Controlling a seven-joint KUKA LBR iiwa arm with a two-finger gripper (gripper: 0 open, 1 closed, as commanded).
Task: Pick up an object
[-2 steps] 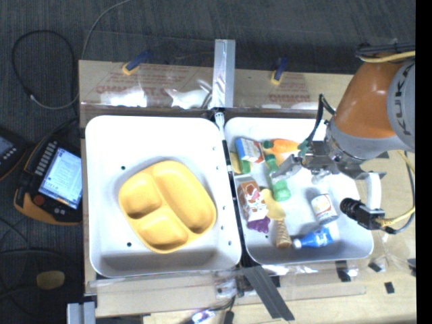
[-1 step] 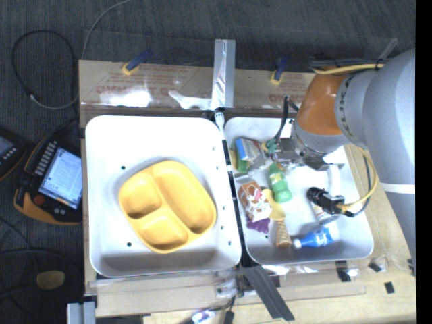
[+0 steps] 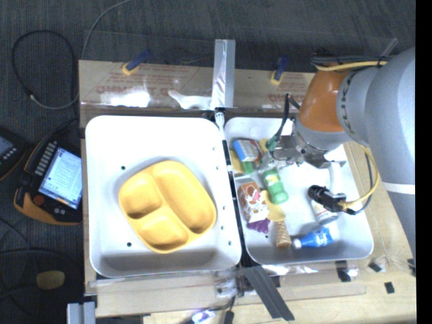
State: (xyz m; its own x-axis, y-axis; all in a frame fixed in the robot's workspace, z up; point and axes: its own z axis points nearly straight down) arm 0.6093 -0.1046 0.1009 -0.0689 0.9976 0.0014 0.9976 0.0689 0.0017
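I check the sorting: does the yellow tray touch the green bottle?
Apart. In the camera view, the yellow tray lies in the left bin, the green bottle in the right bin.

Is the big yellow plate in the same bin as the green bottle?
No, the yellow plate lies in the left bin, the green bottle in the right one.

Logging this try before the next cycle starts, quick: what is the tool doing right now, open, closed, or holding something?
Tool: cannot be told; it sits low in the right bin beside the green bottle.

Yellow divided tray [image 3: 167, 204] in the left white bin [image 3: 101, 147], handheld controller [image 3: 50, 181] with lit screen left of the table [image 3: 101, 79], black cables [image 3: 40, 66] on carpet
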